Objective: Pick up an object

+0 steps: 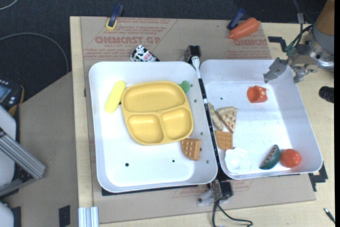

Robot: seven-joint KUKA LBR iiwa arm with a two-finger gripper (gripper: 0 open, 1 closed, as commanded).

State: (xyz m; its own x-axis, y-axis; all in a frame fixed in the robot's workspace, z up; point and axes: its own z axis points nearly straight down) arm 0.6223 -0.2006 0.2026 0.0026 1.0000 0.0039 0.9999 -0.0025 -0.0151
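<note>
The task names no single object, so the nearest candidate comes first: a small red toy piece [257, 94] that lies in the upper part of the right bin [297, 109], apart from the other items. The gripper [286, 69] hangs above the bin's upper right corner, up and to the right of that red piece and not touching it; its two fingers are spread apart with nothing between them. Lower in the same bin, along the left wall, a tan sandwich-like wedge [224, 116] lies just above a small waffle square [224, 140], and below these sits a white lumpy object [237, 159]. Toward the lower right corner a watermelon slice [270, 157] leans just beside a red tomato [290, 157]. In the left bin [106, 167], a yellow divided plate [156, 112] with three compartments takes up the middle; a yellow corn cob [115, 95] lies at its left edge, a green item [185, 86] peeks out at its upper right edge, mostly hidden, and a second waffle piece [192, 149] rests just below its lower right edge. Outside the bins, on the brown board [159, 40], a black-and-white object [143, 54] lies near the left bin's upper rim, and an orange carrot-like toy [244, 28] lies above the right bin.
</note>
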